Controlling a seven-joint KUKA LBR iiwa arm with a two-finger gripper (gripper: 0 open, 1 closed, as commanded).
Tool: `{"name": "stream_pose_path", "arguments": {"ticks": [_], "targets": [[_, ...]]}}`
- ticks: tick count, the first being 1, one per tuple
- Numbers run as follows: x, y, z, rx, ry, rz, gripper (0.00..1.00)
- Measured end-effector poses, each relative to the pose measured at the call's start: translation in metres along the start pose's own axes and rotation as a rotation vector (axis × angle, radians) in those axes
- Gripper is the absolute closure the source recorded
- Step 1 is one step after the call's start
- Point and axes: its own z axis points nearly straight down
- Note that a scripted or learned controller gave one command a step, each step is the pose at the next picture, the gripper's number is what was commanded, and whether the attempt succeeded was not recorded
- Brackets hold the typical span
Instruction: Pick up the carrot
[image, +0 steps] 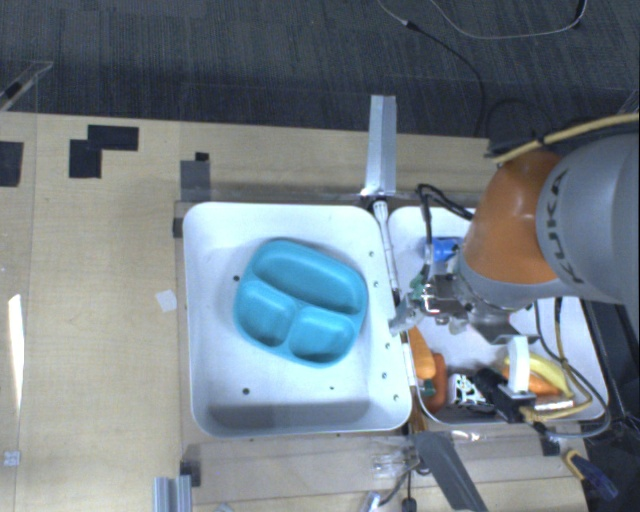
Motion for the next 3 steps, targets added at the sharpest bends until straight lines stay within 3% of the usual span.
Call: {"name": "stream_pose_path", "arguments": {"ticks": [1, 2, 3], "targets": [[-0.002, -0.012, 0.000, -0.001, 0.000, -0.053, 0.00], [-0.039, -0.012, 0.000, -0.003, 0.000, 0.271, 0.00], [-0.006, 0.009, 0.000, -0.002, 0.000, 0.104, 0.00]]}}
